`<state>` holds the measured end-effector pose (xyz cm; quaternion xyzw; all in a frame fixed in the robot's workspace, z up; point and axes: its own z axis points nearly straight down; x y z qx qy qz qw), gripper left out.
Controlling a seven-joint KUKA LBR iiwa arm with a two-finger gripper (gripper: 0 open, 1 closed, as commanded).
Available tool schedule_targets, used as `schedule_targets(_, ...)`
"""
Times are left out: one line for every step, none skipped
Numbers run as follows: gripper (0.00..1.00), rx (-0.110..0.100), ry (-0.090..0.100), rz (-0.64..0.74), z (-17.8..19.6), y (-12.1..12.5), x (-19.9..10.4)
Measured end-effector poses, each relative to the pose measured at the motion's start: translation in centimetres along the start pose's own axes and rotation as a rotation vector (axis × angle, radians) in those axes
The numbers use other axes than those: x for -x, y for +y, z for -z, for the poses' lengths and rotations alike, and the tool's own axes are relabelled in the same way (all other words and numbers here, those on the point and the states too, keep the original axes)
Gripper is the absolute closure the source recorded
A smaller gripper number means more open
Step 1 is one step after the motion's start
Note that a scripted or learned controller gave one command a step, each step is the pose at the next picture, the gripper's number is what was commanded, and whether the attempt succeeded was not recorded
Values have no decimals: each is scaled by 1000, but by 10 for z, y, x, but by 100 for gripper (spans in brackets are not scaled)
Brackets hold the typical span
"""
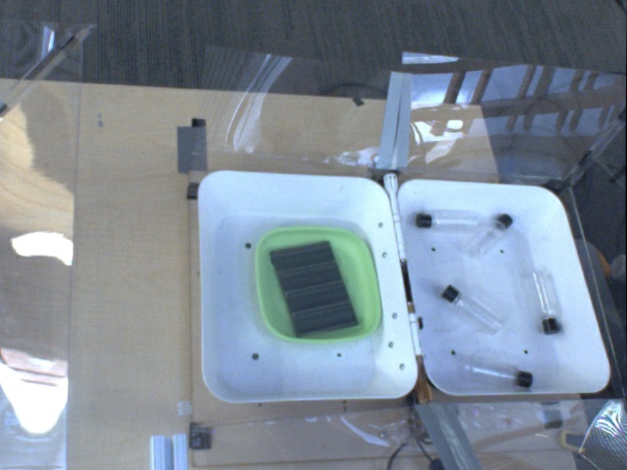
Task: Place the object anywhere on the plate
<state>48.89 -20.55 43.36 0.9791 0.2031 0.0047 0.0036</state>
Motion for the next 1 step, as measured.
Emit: schedule_targets(0, -1, 0, -82, 2, 0, 0)
